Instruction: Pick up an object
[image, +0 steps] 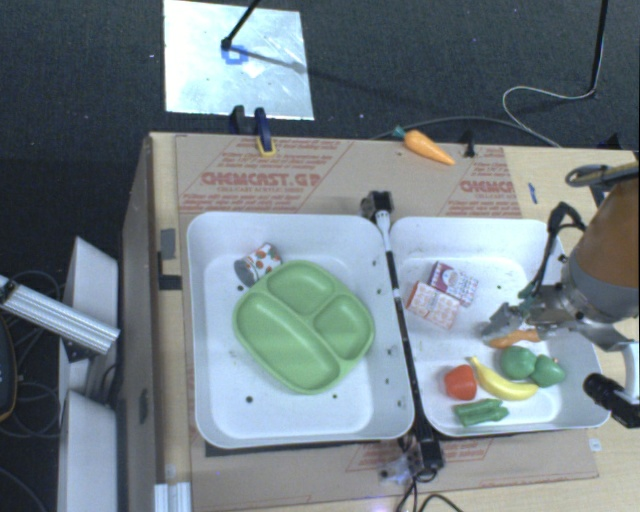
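Two white bins sit side by side on the bench. Left bin holds a green divided plate lying flat, three compartments, and a small can on its side just beyond the plate's upper left edge, near the bin's far wall.

Right bin holds the toy food. A small red and white carton lies beside a pinkish cracker-like packet, the two touching, in the middle of the bin. Near the front: a red tomato, a yellow banana curving just right of it, a green pea pod under both near the front wall, and a green pepper touching the banana's right end.

Arm comes in from the right, orange band visible, wrist low over the right bin. Gripper points left, tips just above the green pepper and right of the packet. An orange piece shows right at the tips, touching or under them; whether it is gripped is unclear. Jaw state: cannot tell.

Outside the bins, an orange carrot lies on the cardboard at the far edge, and a blue clamp sits at the far left edge.
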